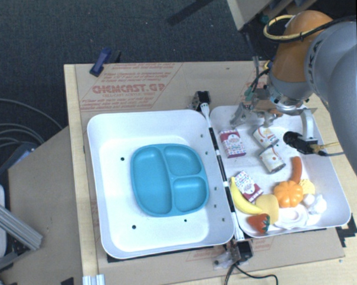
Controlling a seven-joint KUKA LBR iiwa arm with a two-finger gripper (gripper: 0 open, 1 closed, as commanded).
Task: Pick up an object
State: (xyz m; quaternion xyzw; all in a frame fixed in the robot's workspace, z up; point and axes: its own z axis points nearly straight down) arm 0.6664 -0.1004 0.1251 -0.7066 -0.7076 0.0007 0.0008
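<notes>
While the grey arm (331, 49) leans in from the right, we've got its claw (261, 107) hovering over the back end of the right bin (337, 188), and honestly we can't tell whether it's open or closed from this angle. Pretty much all the stuff sits in that bin: a small red-and-white carton (232, 143) near the claw, two little cans (268, 148) just beside it, another carton (248, 185) touching a banana (243, 202), then an orange pumpkin-looking thing (287, 192), a sausage (296, 168) and a strawberry (260, 222) crowded at the front corner. Over in the left bin (109, 189) we see a blue divided plate (169, 179) lying flat in the middle. Both bins sit side by side on the table (135, 87).
</notes>
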